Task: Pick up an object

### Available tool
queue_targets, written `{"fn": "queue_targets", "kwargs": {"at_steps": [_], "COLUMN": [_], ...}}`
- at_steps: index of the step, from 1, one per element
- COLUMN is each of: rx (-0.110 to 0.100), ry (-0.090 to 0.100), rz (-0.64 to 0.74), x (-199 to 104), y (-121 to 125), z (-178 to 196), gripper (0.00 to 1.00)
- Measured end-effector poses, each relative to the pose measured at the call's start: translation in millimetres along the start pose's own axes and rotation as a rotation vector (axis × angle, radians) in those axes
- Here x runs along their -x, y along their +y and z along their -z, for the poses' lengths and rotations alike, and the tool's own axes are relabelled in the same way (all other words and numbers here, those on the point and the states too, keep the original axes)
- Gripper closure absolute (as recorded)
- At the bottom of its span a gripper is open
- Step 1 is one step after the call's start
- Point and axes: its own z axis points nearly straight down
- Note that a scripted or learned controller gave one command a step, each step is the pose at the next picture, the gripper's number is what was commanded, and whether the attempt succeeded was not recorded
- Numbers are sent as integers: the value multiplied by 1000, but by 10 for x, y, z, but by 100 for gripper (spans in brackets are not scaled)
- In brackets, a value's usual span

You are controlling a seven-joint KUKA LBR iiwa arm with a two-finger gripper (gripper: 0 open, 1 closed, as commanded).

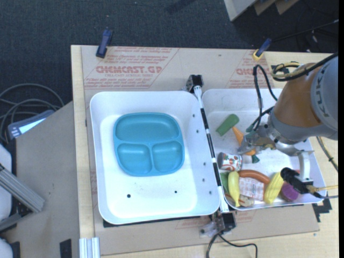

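Note:
The right bin (226,98) holds several toy foods. A green piece (227,123) lies at its back left, with an orange carrot (238,135) just beside it. Along the front lie a small can (230,162), a red sausage (252,174), a yellow banana (233,186), a printed packet (250,189), a corn cob (274,187) and a purple eggplant (291,191). My gripper (252,144) is low in the middle of this bin, right of the carrot and above the can and sausage. The wrist hides what lies under it.
The left bin (102,144) holds a blue divided plate (149,143). The arm's orange band (296,97) and grey body cover the right bin's right half, with black cables looping above. A black ridge (207,133) separates the two bins. Blue clips sit at the board's back corners.

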Motion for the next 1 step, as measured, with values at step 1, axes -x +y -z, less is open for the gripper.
{"fn": "queue_targets", "kwargs": {"at_steps": [1], "rx": [2], "ry": [1], "rz": [4], "x": [-713], "y": [620], "z": [913], "gripper": [100]}}
